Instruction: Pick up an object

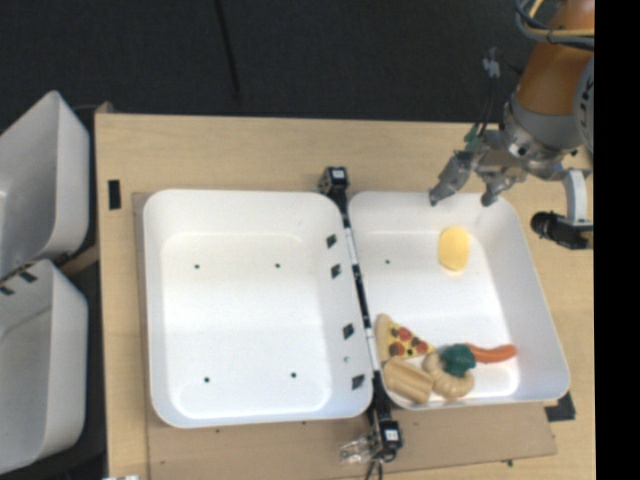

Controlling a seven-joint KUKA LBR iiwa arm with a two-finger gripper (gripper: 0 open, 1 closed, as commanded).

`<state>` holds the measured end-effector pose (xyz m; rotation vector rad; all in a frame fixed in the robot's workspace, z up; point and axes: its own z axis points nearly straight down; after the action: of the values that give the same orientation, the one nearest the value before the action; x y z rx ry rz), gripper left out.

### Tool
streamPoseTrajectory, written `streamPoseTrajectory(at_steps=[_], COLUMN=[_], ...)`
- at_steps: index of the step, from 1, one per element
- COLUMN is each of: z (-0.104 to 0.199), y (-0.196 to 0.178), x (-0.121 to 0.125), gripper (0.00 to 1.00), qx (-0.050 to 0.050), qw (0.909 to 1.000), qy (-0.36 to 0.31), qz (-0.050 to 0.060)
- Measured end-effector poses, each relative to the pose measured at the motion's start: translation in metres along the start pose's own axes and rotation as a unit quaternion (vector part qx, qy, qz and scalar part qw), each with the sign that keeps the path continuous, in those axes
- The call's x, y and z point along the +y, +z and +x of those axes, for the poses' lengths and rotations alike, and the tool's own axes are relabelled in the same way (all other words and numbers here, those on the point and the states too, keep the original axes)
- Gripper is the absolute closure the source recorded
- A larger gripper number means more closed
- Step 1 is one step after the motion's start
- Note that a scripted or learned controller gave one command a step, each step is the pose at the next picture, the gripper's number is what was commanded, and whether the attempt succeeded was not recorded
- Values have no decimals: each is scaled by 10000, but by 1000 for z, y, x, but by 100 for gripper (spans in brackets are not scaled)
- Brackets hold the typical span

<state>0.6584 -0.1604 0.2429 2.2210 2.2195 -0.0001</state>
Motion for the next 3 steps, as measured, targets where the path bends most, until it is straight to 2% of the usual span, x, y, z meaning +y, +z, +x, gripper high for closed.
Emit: streamPoseTrajectory(at_steps=[1, 2, 3], z=[-72, 9, -75], y=[-33, 62, -20], x=[-23, -37, -79], gripper=[0, 0, 0], qx=[-10, 8, -26], qw=[10000, 10000, 10000], qy=[12, -20, 29], qz=[-10, 18, -28])
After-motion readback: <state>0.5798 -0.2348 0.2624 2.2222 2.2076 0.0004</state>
